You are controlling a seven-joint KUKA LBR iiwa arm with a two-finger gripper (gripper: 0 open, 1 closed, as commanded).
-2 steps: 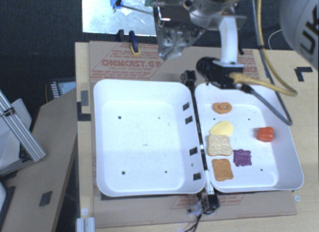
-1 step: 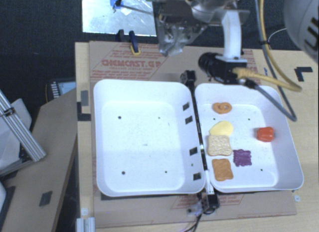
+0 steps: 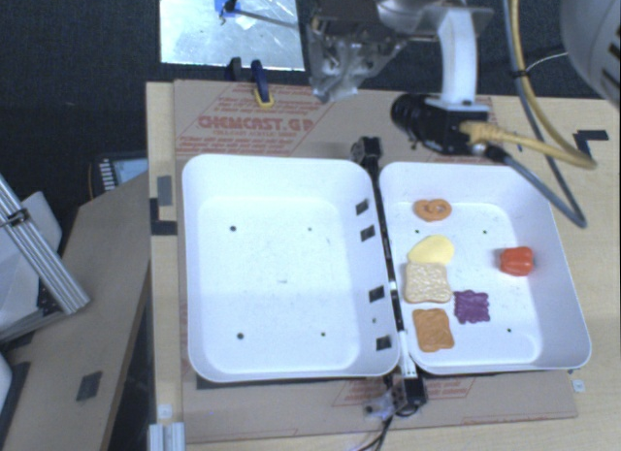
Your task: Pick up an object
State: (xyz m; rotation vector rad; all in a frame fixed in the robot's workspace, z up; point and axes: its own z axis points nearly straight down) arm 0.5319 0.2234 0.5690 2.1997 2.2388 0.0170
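- Jaws (image 3: 332, 79) up at the top centre of the frame, above the far edge of the tabletop (image 3: 165, 139) and beyond both bins; cannot tell whether apart or together, the tips blurred against the cardboard sheet (image 3: 243, 121).
- Nothing visible between them, so nothing counted as picked up.
- All candidate objects lying in the right bin (image 3: 558, 289), right half of the frame: orange ring-shaped piece (image 3: 432, 209) near the far wall, yellow piece (image 3: 431, 249) just below it, beige cracker-like square (image 3: 427, 283) touching or nearly touching the yellow one, purple piece (image 3: 472, 306) just beside the square, brown square (image 3: 433, 330) nearest the bottom, red-orange piece (image 3: 516, 261) apart toward the right wall.
- Left bin (image 3: 194, 274) at centre-left, white floor with small dark dots.
- Judged progress: very early; no descent, no contact, no grasp yet.
- Left to do: choose one piece, travel down-frame and rightward over the right bin, lower, close, lift.
- Red-orange piece probably the easiest target, standing well apart from the cluster along the divider.
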